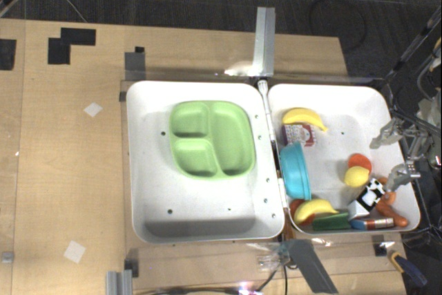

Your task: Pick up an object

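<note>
Camera view: my gripper sits at the right bin's 3 o'clock rim, fingers apart, holding nothing. The objects, banana included, lie untouched. I judge the pick not begun.

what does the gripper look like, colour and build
The gripper at the right bin's edge is pale grey metal, with two thin, angular fingers of open linkage frame. Dark cables run behind it at the picture's right side.

The arm is cut off by the right edge, its claw blurred.
</note>
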`<state>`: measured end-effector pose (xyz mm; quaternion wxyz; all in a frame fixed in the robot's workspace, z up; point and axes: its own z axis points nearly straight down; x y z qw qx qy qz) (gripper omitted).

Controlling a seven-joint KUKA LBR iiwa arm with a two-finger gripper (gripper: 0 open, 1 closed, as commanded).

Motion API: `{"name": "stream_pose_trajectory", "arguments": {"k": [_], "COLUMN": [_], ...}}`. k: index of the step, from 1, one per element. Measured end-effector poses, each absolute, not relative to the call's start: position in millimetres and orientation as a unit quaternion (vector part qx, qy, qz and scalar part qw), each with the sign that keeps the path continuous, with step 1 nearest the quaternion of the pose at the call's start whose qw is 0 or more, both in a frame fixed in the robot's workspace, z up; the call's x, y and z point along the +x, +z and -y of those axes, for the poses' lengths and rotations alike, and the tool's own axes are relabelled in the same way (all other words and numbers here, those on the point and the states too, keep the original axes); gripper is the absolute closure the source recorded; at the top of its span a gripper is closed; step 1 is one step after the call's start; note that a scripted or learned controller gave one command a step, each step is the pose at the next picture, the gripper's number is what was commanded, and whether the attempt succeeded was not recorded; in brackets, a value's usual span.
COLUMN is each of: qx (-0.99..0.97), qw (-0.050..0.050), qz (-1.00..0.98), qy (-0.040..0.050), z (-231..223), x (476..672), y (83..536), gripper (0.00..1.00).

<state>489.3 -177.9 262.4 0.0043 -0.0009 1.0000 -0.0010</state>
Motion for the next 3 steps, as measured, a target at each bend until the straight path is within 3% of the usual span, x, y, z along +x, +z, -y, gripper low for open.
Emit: {"name": "stream_pose_trajectory", "arguments": {"k": [1, 2, 3], "qx": [-0.027, -0.015, -0.016], "qw": [0.017, 0.01, 0.009], "qz": [-0.999, -1.0, -1.0], "qy": [-0.0031, -0.001, -0.0025], "z": [194, 194, 195], "x": [526.3, 525.8, 501.2], "y": [113, 90, 91], "gripper": [0.0, 0.0, 0.0]}}
